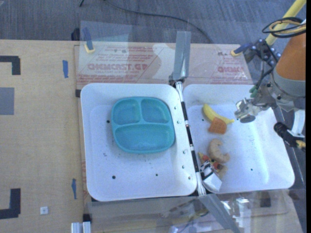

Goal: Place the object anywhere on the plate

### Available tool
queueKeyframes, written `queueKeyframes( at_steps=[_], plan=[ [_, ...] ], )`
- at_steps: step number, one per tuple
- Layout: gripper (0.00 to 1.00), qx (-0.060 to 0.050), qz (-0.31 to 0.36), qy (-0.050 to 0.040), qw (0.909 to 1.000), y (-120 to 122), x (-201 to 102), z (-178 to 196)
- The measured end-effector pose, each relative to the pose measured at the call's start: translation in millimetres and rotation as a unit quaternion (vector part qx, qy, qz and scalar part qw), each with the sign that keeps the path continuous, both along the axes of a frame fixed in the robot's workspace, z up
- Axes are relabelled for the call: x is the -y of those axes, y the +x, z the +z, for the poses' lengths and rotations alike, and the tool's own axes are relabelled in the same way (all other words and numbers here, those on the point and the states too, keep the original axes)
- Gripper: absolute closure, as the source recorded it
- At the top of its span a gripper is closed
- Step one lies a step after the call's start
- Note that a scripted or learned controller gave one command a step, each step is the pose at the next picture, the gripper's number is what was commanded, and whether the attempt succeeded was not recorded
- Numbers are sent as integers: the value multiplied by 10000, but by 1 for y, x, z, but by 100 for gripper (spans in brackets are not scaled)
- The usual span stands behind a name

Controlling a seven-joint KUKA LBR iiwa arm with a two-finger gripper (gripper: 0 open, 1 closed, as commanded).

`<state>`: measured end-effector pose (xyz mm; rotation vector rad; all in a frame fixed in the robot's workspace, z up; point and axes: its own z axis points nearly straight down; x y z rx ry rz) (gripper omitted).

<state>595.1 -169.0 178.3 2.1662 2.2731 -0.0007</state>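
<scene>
Up at the right bin's [272,178] far right edge, the gripper [245,111] hangs over bare white floor; whether its fingers are spread or pressed together cannot be told. Near that bin's left wall lie a banana [213,113], long axis slanting from far-left to near-right, touching an orange piece [218,126], and a tan lump [218,150]. By the near-left corner, small bits blur together. The teal plate [143,124] sits in the left bin [97,178].
</scene>
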Motion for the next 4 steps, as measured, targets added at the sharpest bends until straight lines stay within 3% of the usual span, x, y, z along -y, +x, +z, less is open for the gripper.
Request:
queueKeyframes(
  at_steps=[1,2,3,4],
  plan=[
    [100,15,529,1,9986,58,-69,6],
    [100,23,1188,-2,9929,73,-128,15],
    [100,0,2465,7,9692,72,-209,7],
    [0,3,2464,7,9692,72,-209,8]
  ],
)
